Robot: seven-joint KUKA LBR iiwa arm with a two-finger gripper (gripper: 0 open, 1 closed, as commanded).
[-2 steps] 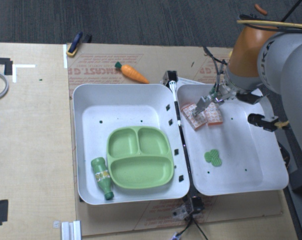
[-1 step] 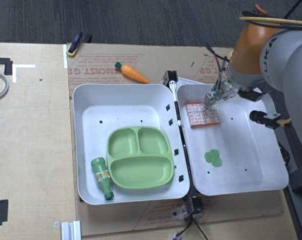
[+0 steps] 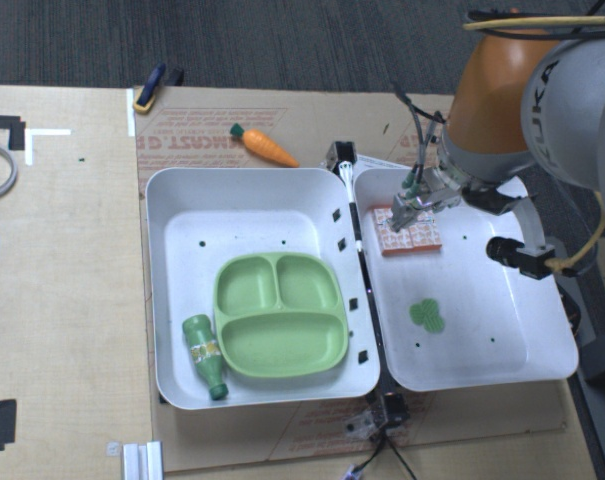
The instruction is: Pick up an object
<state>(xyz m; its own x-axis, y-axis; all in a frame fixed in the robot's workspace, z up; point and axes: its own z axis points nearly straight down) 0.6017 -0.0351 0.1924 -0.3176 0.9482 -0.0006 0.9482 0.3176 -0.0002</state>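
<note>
Camera view, looking down at a slant, shows two shallow white bins side by side on the desk (image 3: 62,298), and the left bin (image 3: 172,258) serves as the landmark for everything else. Inside the left bin lies a green divided plate (image 3: 280,315) with three compartments, and a green bottle (image 3: 204,356) rests on its side just beside the plate's lower left corner, touching or nearly touching it. Directly to the right of the left bin, with their walls meeting along a row of black clips, sits the right bin (image 3: 502,358). Near that bin's upper left corner, close to the shared wall, lies a pink-and-white block (image 3: 410,234) with a patterned top. The gripper (image 3: 414,206) is right over the upper edge of this block, at the end of the grey arm (image 3: 572,98) with its orange band; whether its fingers are spread or closed cannot be told from this angle, and the block lies flat on the bin floor rather than visibly between them. Lower in the right bin, well apart from the block, is a small green leafy piece (image 3: 428,315). Beyond the left bin's far wall, on brown cardboard (image 3: 197,133), lies a toy carrot (image 3: 265,146).
</note>
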